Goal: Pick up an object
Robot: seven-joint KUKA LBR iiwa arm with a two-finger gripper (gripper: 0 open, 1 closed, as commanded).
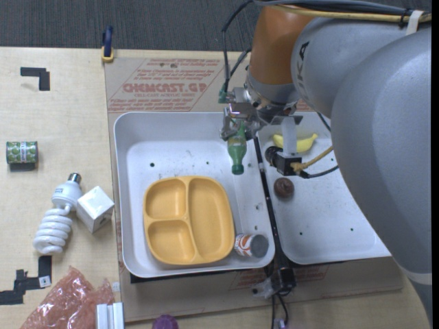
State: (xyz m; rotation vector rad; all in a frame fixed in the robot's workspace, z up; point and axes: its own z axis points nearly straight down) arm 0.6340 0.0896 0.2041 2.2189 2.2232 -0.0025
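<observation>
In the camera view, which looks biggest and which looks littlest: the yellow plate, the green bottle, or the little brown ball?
1. Yellow divided plate, by far the largest.
2. Green bottle, hanging at the gripper; it may sit nearer the camera, so it could look slightly bigger than it is.
3. Brown ball, the smallest.

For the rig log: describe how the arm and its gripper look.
The arm is bulky, rounded and grey, with an orange band above the wrist. Black and yellowish cables run along it. The gripper is a small metallic assembly.
</observation>
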